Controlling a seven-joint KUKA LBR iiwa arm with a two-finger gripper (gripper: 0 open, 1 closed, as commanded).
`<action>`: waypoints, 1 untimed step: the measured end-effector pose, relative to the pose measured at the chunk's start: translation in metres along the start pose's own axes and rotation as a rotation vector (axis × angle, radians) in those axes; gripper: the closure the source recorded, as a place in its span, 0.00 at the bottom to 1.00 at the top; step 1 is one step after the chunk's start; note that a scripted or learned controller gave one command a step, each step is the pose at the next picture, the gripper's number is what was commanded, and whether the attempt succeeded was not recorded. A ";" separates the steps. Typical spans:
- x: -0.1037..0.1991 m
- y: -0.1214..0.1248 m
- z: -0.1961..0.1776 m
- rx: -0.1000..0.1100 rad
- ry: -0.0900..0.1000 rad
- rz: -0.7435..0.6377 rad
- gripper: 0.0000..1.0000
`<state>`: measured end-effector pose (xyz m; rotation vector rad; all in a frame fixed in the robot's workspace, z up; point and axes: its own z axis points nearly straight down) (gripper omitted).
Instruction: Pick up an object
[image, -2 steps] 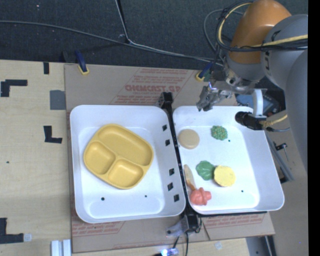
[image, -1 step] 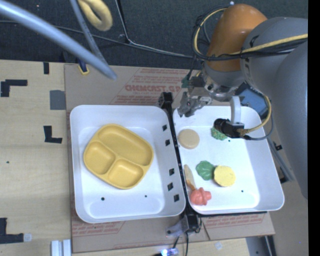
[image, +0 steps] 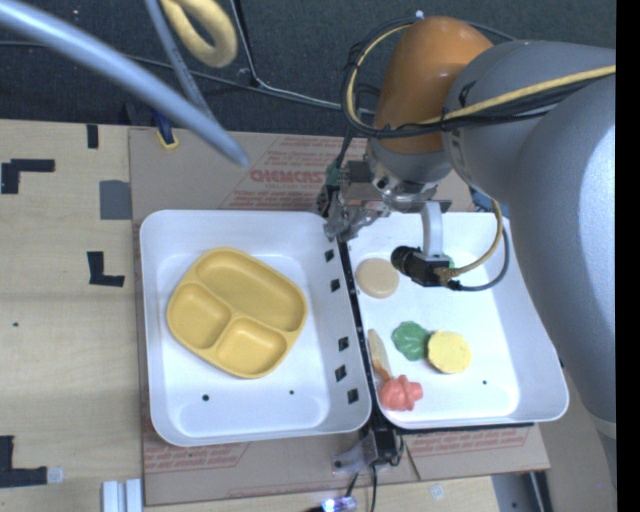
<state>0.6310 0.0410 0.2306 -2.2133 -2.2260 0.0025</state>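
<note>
The right bin (image: 500, 390) holds several small objects. A round beige piece (image: 378, 278) lies near its upper left. Lower down sit a green leafy piece (image: 409, 339), a yellow round piece (image: 449, 352), a thin tan stick (image: 378, 354) and a pink-red piece (image: 400, 393). My gripper (image: 345, 215) hangs at the far end of the divider between the bins, above and left of the beige piece. Nothing shows between its fingers. The orange wrist band (image: 430, 70) and grey arm cover the right bin's far edge.
In the left bin (image: 165, 400) lies a yellow three-compartment plate (image: 236, 312). A black cable connector (image: 420, 266) dangles over the right bin beside the beige piece. Both bins rest on cardboard (image: 280, 170) on the wooden bench.
</note>
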 end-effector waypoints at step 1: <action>0.050 -0.017 -0.007 0.000 0.000 0.000 1.00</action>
